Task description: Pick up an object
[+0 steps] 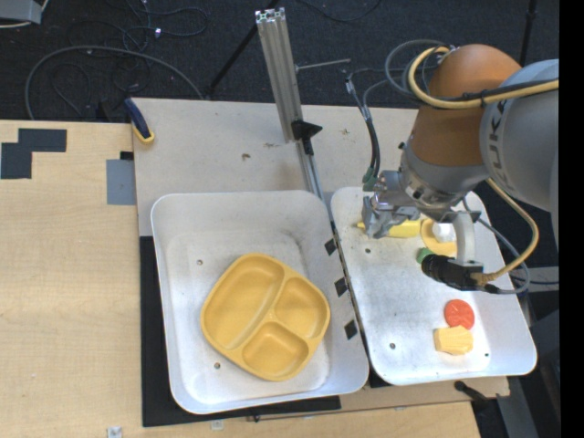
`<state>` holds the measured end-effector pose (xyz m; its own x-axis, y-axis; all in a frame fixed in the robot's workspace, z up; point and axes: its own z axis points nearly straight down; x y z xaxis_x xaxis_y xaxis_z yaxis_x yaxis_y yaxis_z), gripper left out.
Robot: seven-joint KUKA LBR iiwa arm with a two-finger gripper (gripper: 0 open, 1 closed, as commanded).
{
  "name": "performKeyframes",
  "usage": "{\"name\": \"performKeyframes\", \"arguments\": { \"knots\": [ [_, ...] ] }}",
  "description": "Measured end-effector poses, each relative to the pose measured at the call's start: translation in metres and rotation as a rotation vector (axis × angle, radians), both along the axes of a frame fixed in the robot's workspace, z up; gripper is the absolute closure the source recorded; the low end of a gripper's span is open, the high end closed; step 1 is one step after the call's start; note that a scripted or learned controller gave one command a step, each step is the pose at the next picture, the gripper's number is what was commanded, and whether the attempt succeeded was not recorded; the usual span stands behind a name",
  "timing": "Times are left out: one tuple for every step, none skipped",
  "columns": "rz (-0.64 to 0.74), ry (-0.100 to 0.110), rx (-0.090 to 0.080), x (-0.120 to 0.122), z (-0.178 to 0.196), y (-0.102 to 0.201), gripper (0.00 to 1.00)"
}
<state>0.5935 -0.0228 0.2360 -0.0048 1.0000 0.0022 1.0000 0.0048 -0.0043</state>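
Observation:
My gripper is low over the far left part of the right bin, hanging from the grey arm with its orange band. Right beside it, on its right, lies a long yellow piece, touching or nearly touching the gripper. A pale yellow and white item rests just past that, partly hidden by the wrist. Nearer the front right of the same bin sit a red round object and a yellow block, close together and well apart from the gripper.
The left bin holds a yellow divided plate with three compartments. An aluminium post rises behind the bins. Black clips line the seam between the two bins.

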Motion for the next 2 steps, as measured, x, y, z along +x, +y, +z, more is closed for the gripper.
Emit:
{"name": "performKeyframes", "arguments": {
  "knots": [
    [0.001, 0.0, 0.0, -0.012, 0.006, 0.048, 1.0],
    [0.0, 0.002, -0.001, -0.027, 0.011, 0.094, 1.0]
  ]
}}
